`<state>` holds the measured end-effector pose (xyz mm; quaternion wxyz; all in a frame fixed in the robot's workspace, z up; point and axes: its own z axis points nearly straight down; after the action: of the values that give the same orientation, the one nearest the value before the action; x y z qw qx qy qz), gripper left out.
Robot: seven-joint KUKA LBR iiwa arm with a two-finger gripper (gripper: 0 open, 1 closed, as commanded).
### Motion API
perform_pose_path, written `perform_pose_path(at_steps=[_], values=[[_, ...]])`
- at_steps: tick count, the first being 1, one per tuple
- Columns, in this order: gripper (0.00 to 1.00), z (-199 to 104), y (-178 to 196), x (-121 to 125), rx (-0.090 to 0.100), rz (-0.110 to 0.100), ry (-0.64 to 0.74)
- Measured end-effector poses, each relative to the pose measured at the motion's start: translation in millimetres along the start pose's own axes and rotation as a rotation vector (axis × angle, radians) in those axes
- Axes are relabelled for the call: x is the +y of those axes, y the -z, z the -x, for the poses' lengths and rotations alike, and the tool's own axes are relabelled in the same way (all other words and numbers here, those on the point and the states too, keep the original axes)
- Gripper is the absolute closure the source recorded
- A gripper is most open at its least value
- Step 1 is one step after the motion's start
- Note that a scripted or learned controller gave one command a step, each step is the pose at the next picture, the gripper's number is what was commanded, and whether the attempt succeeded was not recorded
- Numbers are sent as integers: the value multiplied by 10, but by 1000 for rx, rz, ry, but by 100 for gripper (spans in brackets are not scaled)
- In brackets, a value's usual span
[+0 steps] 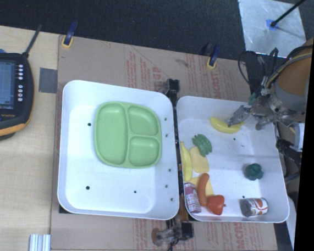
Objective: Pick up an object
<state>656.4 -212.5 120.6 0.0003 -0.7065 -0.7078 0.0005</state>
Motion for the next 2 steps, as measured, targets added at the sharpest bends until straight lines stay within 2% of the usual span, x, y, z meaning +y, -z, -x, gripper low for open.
perform_pose_path(at_steps=[1, 2], values=[[0, -6, 829, -747, 0, -1, 1], [0, -2, -215, 8, -2, 10, 3]])
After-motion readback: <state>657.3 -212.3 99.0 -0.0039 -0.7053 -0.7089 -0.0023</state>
